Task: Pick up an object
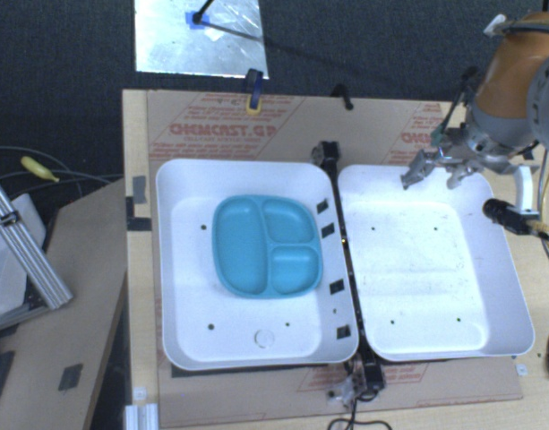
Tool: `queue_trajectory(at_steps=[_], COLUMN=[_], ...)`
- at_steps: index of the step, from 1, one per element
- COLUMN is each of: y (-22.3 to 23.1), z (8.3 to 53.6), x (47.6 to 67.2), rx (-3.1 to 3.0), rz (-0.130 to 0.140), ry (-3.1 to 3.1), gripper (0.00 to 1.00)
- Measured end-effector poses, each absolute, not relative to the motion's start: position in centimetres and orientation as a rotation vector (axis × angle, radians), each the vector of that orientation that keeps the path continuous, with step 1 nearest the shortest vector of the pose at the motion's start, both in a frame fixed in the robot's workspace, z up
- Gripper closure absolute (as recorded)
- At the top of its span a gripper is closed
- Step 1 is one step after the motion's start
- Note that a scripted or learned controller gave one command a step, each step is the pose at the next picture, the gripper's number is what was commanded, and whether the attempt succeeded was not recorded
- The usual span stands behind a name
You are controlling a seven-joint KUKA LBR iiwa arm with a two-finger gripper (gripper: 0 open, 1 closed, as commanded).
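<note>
Nearest to me, at the six o'clock edge of the desk (pixel 256 392), a small tangle of black clips and wires (pixel 362 385) sat where the two bins met. The left bin (pixel 180 330) held a blue divided plate (pixel 266 245), lying flat a little toward its twelve o'clock side, with three compartments showing: one long one on the nine o'clock side and two smaller ones on the three o'clock side. The plate touched none of the bin's walls. A faint round mark (pixel 263 337) showed on the bin floor at the plate's six o'clock. Black tabs (pixel 331 256) ran along the seam between the bins. The right bin (pixel 489 330) lay beside it, its white floor showing only small dark dots. Farther back, the claw (pixel 433 176) hung over the right bin's twelve o'clock rim, its two grey fingers (pixel 416 170) spread apart with nothing between them, well apart from the plate. Above it the arm's orange band (pixel 511 74) came in from three o'clock. Beyond the bins, printed cardboard (pixel 229 119) covered the desk, and at twelve o'clock a shiny silver sheet (pixel 198 25) lay on the dark carpet (pixel 59 52).
</note>
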State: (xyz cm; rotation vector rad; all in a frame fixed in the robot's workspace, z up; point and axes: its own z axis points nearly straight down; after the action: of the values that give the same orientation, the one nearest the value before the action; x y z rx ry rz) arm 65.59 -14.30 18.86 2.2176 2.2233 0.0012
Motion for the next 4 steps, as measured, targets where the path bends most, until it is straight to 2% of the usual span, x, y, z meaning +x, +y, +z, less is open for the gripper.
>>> queue_trajectory(at_steps=[1, 2, 3, 4], y=[-12.5, -15.5, -15.4, -8.7], z=[20.5, 8.0, 9.5, 18.8], x=[57.6, 53.0, 53.4, 51.0], rx=[2.223, 2.226, 2.216, 2.207], rz=[-0.002, -0.002, 0.004, 0.012], ry=[2.224, 2.217, 2.221, 2.229], gripper=[0.00, 0.00, 1.00, 1.00])
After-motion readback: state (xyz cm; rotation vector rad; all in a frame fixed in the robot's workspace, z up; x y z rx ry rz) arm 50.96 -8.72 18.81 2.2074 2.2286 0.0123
